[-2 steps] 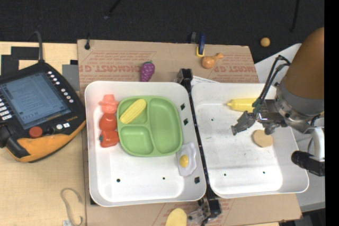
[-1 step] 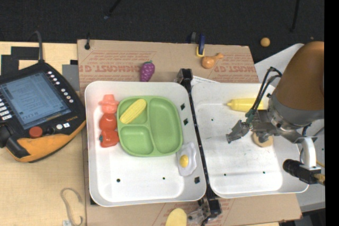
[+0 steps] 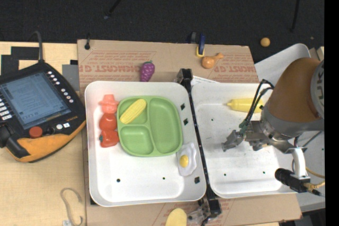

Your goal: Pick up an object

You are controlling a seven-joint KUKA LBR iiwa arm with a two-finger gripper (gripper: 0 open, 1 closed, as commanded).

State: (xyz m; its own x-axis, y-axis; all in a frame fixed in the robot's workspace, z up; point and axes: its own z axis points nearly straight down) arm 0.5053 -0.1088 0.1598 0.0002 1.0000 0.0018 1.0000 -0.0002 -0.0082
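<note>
My gripper (image 3: 231, 143) hangs low over the middle of the right bin (image 3: 249, 180), reaching in from the right under the orange wrist band. A yellow banana-like toy (image 3: 243, 105) lies at the back of that bin, apart from the gripper. In the left bin (image 3: 137, 188) a green divided plate (image 3: 151, 127) carries a yellow corn cob (image 3: 132, 110). A red toy bottle (image 3: 108, 121) stands left of the plate. A fried-egg toy (image 3: 185, 159) lies at that bin's right edge.
A purple grape toy (image 3: 147, 70) and an orange toy (image 3: 210, 61) rest on the cardboard behind the bins. A yellow object (image 3: 176, 217) sits in front of them. The teach pendant (image 3: 37, 106) lies on the bench at left.
</note>
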